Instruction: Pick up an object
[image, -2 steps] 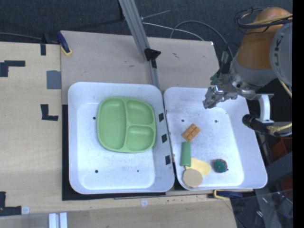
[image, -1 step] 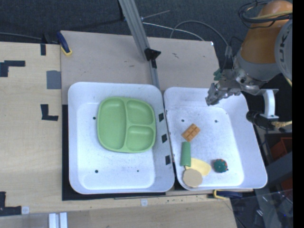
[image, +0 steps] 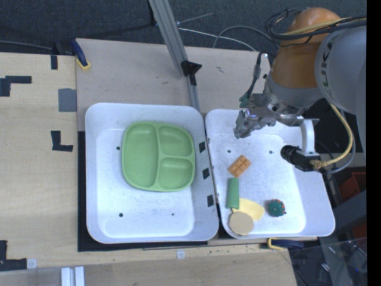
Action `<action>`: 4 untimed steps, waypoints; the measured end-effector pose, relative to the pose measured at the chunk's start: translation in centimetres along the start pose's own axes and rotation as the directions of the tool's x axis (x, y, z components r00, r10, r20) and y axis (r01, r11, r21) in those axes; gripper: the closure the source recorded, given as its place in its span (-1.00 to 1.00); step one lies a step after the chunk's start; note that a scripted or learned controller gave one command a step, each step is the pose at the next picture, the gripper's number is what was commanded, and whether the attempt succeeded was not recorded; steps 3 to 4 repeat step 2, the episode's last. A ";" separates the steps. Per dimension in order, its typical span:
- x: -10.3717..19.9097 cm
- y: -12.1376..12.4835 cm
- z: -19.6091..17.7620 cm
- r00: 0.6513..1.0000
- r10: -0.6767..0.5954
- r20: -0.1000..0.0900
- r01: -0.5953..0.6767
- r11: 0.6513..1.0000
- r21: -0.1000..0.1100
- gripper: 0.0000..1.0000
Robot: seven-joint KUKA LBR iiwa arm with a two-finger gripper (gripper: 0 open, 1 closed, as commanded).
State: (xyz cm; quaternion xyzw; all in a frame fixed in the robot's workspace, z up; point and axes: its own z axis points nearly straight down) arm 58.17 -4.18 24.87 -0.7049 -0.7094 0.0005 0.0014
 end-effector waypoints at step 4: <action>9.4 0.0 0.9 1.000 -0.001 0.000 0.001 1.000 -0.001 1.00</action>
